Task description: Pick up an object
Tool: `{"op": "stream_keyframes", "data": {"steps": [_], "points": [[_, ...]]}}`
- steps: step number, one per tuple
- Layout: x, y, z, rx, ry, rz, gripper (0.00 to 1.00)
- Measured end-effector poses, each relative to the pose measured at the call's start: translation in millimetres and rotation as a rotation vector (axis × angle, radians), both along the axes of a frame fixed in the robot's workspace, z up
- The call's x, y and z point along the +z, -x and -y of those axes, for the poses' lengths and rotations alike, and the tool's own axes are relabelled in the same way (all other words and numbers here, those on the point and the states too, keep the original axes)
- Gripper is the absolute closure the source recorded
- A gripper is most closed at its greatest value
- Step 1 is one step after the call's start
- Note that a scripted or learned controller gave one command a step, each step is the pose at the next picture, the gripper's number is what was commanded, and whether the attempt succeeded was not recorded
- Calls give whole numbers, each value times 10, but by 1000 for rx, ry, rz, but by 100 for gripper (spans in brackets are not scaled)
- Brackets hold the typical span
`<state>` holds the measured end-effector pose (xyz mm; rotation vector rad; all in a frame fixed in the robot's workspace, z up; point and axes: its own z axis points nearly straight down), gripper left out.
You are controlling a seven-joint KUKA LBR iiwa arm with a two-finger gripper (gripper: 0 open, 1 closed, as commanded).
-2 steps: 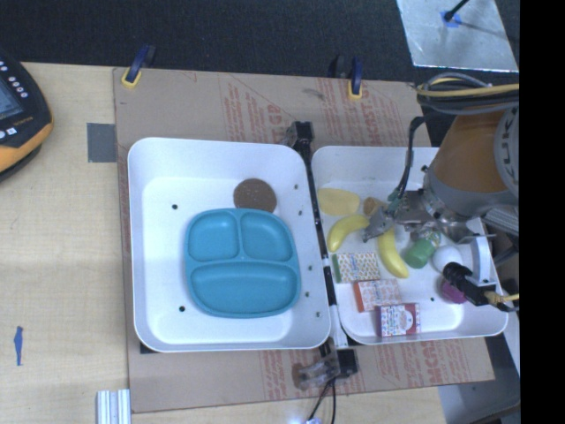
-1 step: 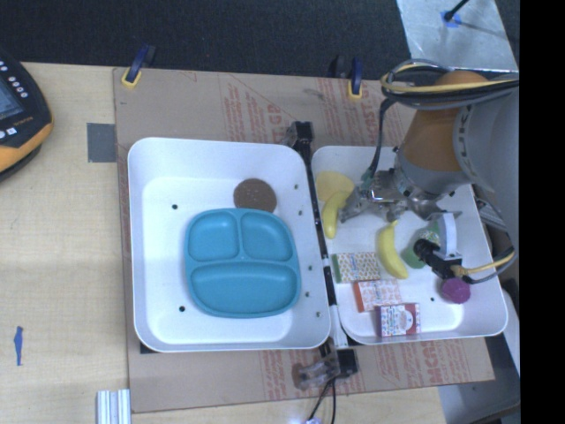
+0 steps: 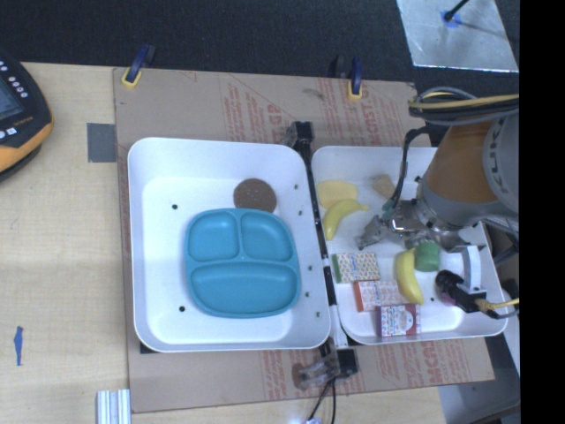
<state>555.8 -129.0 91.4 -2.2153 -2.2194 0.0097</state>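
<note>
Hovering low over the right bin [image 3: 353, 329], nothing lifted yet.

Gripper [image 3: 381, 228] sits among the toys there, its fingers looking spread and holding nothing. 2 yellow bananas [image 3: 340, 215] lie just left of it; another banana [image 3: 407, 276] and a green piece [image 3: 427, 256] lie beside the wrist. By my reading, the pick is barely begun: choosing, closing and lifting all remain.

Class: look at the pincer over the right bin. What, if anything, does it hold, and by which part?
It cannot be told: the pincer hangs low in the right bin near the yellow bananas, with nothing visibly between its tips.
</note>
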Motion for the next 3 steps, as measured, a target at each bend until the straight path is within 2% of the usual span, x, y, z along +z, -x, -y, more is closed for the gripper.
{"op": "stream_keyframes", "data": {"steps": [1, 2, 3], "points": [[19, -1041, 121, 5, 2, 13, 0], [471, -413, -377, 5, -2, 2, 0], [-27, 172, -277, 0, -2, -4, 0]]}}
